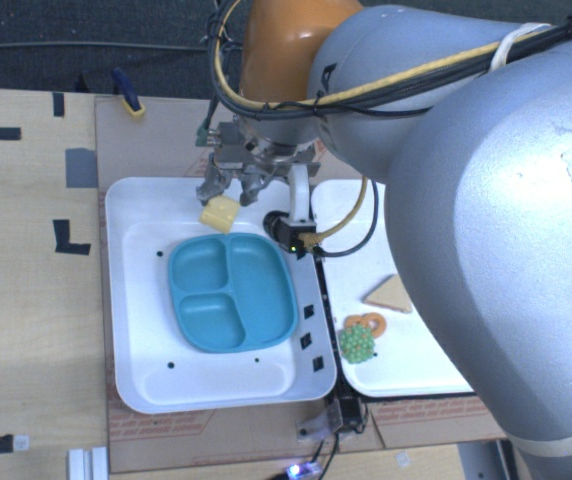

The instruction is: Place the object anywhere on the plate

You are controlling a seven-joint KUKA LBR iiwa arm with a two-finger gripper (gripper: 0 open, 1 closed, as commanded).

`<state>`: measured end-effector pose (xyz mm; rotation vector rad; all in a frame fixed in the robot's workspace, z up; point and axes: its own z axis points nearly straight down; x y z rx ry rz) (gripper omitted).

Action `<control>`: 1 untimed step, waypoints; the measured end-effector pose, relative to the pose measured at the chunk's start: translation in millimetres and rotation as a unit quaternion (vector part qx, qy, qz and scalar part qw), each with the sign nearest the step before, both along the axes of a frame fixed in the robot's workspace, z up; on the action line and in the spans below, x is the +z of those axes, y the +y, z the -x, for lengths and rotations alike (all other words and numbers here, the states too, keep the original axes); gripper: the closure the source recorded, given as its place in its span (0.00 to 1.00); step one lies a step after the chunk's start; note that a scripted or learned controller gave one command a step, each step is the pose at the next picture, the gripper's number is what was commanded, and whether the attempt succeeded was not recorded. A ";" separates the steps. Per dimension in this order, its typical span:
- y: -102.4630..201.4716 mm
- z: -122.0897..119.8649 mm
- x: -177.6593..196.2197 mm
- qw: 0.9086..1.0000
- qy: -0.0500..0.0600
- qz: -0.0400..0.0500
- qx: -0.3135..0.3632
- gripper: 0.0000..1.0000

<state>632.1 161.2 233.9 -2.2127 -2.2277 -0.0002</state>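
Yellow block (219,213) is sitting just under your spread claw (234,190), not pinched, and the blue plate (232,292) is lying right below it toward you.

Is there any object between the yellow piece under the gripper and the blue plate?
Nothing visible does. The yellow piece sits below the gripper, just beyond the far rim of the blue plate in the left bin, with only bare white floor between them.
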 end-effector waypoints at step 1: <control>-3.4 -0.4 -0.5 1.000 0.000 0.001 -0.002 0.00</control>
